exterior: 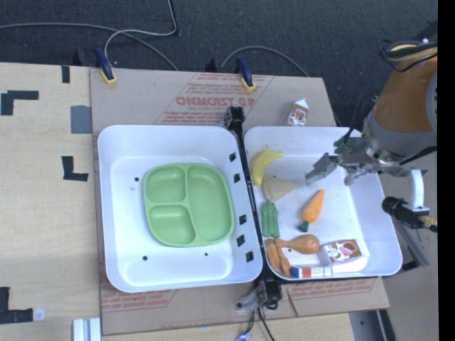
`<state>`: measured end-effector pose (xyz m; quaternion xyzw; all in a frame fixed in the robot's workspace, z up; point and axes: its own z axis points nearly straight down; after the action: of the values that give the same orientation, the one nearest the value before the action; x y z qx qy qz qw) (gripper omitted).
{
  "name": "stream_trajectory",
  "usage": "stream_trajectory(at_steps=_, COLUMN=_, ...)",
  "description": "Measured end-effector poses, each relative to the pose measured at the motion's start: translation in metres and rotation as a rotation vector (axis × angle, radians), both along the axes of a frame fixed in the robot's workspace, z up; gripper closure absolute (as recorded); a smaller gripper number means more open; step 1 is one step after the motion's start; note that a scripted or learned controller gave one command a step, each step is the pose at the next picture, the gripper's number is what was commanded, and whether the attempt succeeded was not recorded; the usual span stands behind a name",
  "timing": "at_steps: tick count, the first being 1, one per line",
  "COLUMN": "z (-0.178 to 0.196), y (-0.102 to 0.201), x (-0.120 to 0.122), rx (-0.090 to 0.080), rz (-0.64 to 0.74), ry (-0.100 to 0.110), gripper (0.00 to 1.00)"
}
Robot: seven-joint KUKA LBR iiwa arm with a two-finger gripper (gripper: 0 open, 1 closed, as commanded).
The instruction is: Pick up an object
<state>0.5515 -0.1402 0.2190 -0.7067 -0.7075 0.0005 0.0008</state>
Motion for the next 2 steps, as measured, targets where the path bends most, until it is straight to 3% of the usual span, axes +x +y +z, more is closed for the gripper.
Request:
stream_trajectory(at_steps=1, z=-0.1324, y=-0.0130, x=0.0065, rx=-0.001, rz=0.000, ry=-0.005, gripper=0.00)
stream_trajectory(at_steps=2, z=-0.1227, y=-0.0139, x=0.0067, rx=-0.004, rz=-0.001, ry=-0.007, gripper=1.00)
